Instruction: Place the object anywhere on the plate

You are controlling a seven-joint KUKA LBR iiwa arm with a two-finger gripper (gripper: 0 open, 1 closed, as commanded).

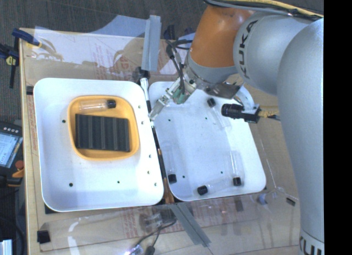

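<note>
A yellow plate (71, 129) lies in the left white bin (55, 177). On it rests a dark ridged rectangular piece (104, 133). Along the plate's far rim lies a clear tube with a black cap (98, 105). My gripper (163, 103) hangs low over the far left corner of the right white bin (250, 163), close to the divide between the two bins and to the right of the plate. Its tip points down and to the left, and a small green part (180, 97) shows on it. Nothing is visibly held at the tip.
The big grey arm with its orange band (220, 33) covers the far right of the bench. Small black pegs (202, 189) and a clear frame sit in the right bin. A black connector (240, 111) juts out by the wrist. A grey bar (151, 42) stands behind the bins.
</note>
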